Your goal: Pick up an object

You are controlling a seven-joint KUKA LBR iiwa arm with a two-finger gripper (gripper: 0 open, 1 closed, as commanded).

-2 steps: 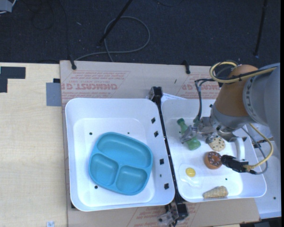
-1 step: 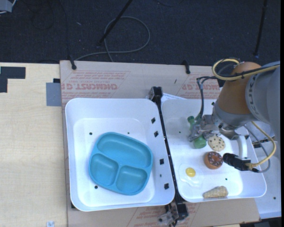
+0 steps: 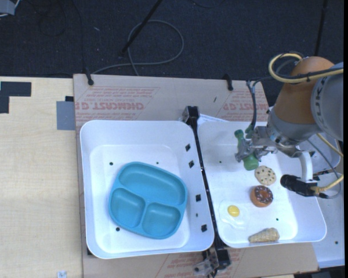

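Donut (image 3: pixel 261 196), cookie (image 3: pixel 265 175) in right bin (image 3: pixel 313 227)

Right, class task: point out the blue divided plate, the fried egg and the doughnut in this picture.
blue divided plate (image 3: pixel 146 200): camera view, on the ridge between its compartments.
fried egg (image 3: pixel 233 211): camera view, on the yellow yolk.
doughnut (image 3: pixel 261 196): camera view, on its iced top ring.

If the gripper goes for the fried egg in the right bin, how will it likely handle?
The fried egg looks thin and flat against the floor of the right bin, so fingers would probably struggle to get under its edge. It looks like a smooth toy, so likely light and perhaps slippery. Being flat, it should slide rather than roll if nudged, possibly toward the cone nearby.
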